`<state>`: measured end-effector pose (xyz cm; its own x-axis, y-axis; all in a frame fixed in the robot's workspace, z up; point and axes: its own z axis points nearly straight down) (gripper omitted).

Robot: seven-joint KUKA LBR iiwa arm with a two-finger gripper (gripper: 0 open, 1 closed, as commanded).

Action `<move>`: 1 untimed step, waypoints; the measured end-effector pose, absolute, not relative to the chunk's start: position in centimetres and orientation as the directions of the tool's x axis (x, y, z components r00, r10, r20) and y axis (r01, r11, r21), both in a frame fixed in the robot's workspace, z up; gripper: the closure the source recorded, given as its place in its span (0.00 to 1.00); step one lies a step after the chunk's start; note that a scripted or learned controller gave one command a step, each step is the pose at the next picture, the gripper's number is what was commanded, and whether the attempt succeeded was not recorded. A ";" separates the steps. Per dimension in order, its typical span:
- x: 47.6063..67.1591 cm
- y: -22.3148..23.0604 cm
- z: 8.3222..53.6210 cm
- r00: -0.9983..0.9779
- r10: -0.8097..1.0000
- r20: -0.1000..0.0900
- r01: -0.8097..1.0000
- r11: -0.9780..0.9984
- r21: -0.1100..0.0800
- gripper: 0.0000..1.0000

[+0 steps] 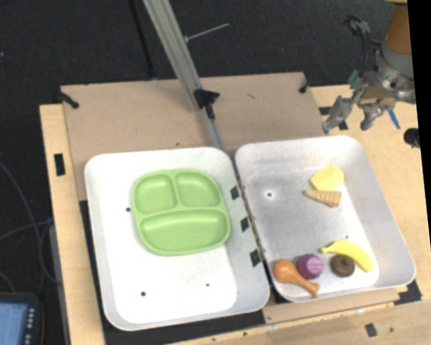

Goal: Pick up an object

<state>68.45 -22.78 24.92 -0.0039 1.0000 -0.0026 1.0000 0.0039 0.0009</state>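
Bins stand side by side on the wooden bench [284, 97], both shallow and white. The left bin [121, 291] carries a green plate [181, 211] with three compartments, smooth plastic with rounded corners.

The right bin [288, 221] holds all the small things. A banana [350, 253] lies near the near right corner; it is yellow and curved, and its long axis runs from far-left to near-right. Just beside it, on the left, sits a dark brown round piece shaped like a small doughnut [343, 266], touching or almost touching the banana. Left of that is a round purple ball [309, 265], and then an orange-brown drumstick [293, 273], thick end to the left and thin end pointing near-right. Farther back, well apart from these, a yellow wedge [327, 177] rests against a tan ribbed cone [323, 195].

The gripper [353, 117] hangs at the far right, beyond the far edge of the right bin, over the bench. Its two fingers stand spread apart with nothing between them
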 end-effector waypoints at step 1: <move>68.4 -22.8 24.9 -0.005 1.000 -0.003 1.000 0.005 0.000 0.00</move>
